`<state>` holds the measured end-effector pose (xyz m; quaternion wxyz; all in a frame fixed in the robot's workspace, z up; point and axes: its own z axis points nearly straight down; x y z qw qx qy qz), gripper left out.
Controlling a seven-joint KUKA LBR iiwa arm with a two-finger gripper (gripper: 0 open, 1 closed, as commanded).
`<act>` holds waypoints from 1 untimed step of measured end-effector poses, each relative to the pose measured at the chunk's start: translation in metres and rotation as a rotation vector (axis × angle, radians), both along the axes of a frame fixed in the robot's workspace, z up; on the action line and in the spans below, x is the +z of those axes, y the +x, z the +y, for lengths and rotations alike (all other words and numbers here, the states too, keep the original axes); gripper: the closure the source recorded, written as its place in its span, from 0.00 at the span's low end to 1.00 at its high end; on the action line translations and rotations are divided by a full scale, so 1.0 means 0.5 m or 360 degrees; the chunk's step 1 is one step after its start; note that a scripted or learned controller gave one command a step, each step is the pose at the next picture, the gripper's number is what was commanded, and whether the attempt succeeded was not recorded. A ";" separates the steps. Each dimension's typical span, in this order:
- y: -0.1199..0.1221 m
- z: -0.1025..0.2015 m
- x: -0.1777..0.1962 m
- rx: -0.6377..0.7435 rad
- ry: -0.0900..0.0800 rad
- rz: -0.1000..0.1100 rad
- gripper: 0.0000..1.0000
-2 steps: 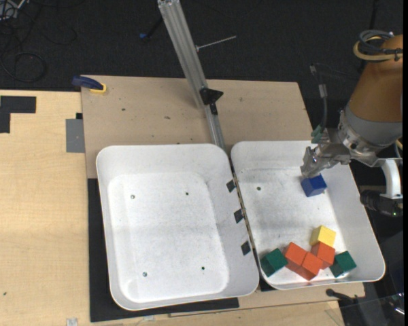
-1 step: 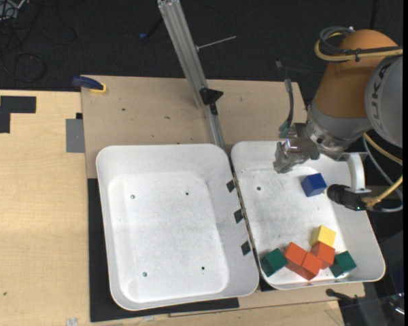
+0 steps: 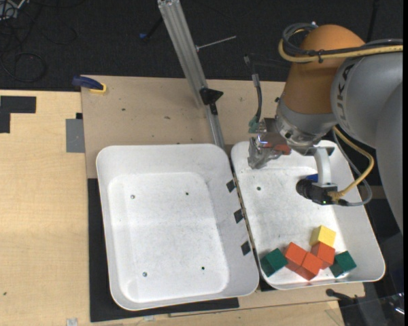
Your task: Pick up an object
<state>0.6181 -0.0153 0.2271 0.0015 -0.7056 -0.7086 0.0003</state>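
Clustering matte cube blocks [image 3: 309, 256], smooth white right bin [image 3: 275, 199]

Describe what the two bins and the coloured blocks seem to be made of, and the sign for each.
Bins: probably moulded plastic, white and faintly speckled, with rounded corners. Coloured blocks: possibly painted wood or foam; flat, matt, evenly coloured faces leave it open.

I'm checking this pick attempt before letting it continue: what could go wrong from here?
1. The blocks sit packed together in the right bin's near corner, so the gripper may struggle to single one out.
2. The gripper is at the bin's far end, apart from the blocks, so closing there would likely grab nothing.
3. The green block lies against the bin's wall, leaving little room.
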 end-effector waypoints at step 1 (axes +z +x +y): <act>0.025 0.122 0.008 0.0001 0.0002 -0.0002 1.00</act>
